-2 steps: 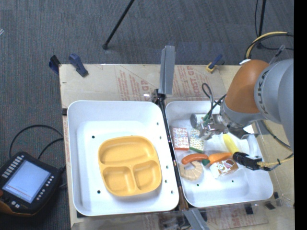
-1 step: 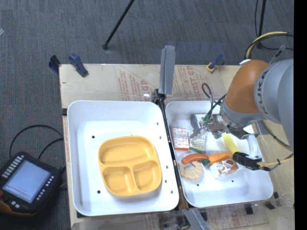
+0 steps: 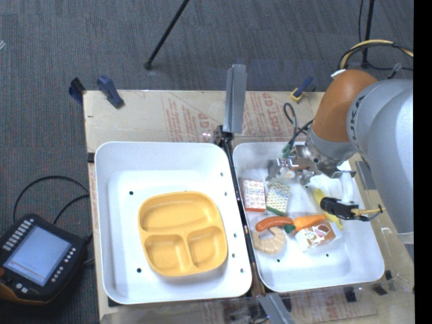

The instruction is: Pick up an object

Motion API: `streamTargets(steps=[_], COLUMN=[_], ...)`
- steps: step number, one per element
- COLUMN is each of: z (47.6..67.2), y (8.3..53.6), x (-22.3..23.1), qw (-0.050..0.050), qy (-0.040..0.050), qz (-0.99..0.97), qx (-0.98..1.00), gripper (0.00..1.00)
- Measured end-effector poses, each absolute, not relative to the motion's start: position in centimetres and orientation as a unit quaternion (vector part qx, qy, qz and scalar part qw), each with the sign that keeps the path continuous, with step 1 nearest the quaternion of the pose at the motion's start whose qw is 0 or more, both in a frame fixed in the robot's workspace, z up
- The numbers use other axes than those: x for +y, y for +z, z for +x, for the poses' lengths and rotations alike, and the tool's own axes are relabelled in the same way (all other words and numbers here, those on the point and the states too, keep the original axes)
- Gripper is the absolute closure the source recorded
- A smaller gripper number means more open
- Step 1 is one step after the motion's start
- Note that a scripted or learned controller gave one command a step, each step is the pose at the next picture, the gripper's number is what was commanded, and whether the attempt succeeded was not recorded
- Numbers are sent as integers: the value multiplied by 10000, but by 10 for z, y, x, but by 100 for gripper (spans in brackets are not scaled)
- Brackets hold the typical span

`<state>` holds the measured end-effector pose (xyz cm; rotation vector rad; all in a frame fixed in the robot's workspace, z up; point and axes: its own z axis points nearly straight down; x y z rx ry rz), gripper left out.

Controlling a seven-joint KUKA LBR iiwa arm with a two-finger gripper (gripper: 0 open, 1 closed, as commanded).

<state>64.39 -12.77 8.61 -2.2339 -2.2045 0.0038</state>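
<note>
Gripper [image 3: 291, 164], grip state indiscernible, near the right bin [image 3: 364, 262] upper rim; smooth open floor lower right. Left bin [image 3: 115, 181] holds a glossy yellow compartment tray [image 3: 182, 233].

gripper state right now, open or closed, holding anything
Two-finger gripper: low in the right white bin, over the small patterned packet; open or closed cannot be told, and nothing is visibly held.
</note>
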Motion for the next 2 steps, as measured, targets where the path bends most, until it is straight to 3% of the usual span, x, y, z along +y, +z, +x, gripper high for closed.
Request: streamTargets(steps=[1,2], z=[643,643], y=[94,94], x=[-127,-127], qw=[44,44], qy=[38,38], qz=[-7103,-7101], qx=[-7038,-7041], gripper=[100,0])
